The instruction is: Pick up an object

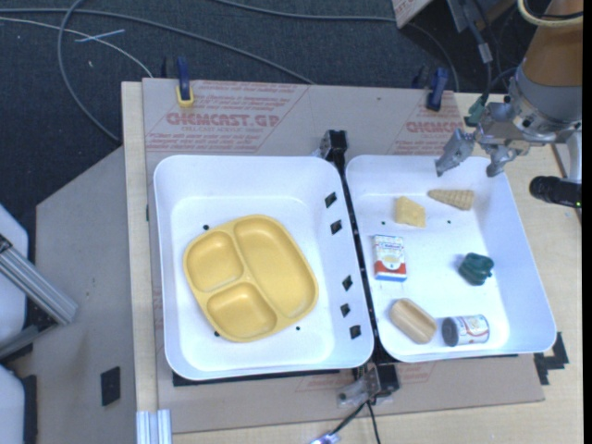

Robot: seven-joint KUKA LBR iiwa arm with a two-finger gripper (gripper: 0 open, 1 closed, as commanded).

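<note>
While the gripper [475,158] hangs spread and empty, the wafer wedge [451,198] lies just below it: descend straight, straddle its narrow width, then pinch.

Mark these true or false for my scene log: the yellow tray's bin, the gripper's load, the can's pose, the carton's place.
1. The yellow divided tray lies in the left bin. True.
2. The gripper holds the green object. False: nothing sits between its open jaws; that object lies in the right bin.
3. The small can stands upright. False: it lies on its side.
4. The red-and-white carton lies in the right bin. True.
</note>
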